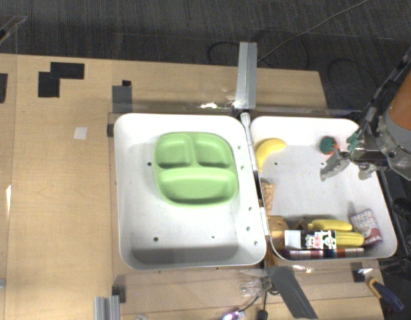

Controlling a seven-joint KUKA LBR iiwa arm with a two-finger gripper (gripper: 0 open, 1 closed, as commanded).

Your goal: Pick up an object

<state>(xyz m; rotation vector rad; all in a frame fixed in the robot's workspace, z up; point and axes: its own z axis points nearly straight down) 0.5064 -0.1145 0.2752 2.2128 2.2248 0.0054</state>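
1. Camera view: the gripper [346,165] hangs open and empty over the right bin [305,199], near its far right corner.
2. A banana [268,150] lies at that bin's far left corner; a green ball [327,143] sits by the far wall.
3. A green divided plate [194,167] rests in the left bin [135,199].

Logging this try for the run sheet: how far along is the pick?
Done: the arm has reached in, and the pincer is over the right bin, near a small green and red item. In hand: nothing is seen between its fingers. Left: the whole pick. The banana and the clutter along the bin's near edge lie untouched; the green tray sits in the left bin.
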